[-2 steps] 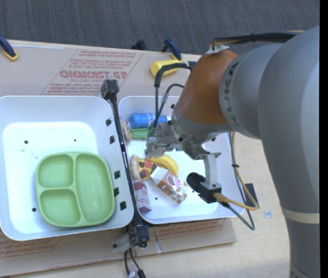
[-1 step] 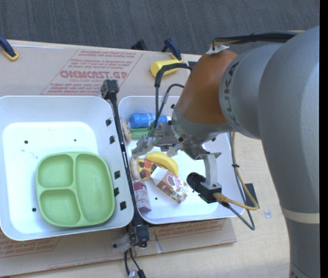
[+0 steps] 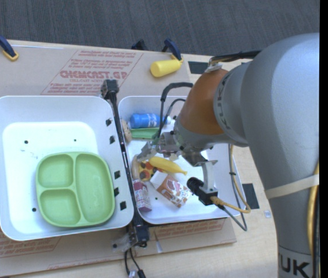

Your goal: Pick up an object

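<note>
The right bin (image 3: 138,106) holds a heap of small things: a blue bottle (image 3: 144,120) at the back, a green item (image 3: 144,134) beside it, a yellow banana (image 3: 167,165) in the middle, a red and white packet (image 3: 172,191) toward the front, and a dark red pouch (image 3: 141,197) by the left wall. My gripper (image 3: 157,150) hangs low over the bin's middle, just above and left of the banana. The grey arm with its orange band hides most of the wrist and the bin's right half.
The left bin (image 3: 13,114) holds a light green divided tray (image 3: 74,189). A yellow cylinder (image 3: 165,67) lies on the cardboard behind the bins. Blue clamps (image 3: 4,46) hold the board's back edge. A black and yellow cable (image 3: 222,204) trails over the right bin's front.
</note>
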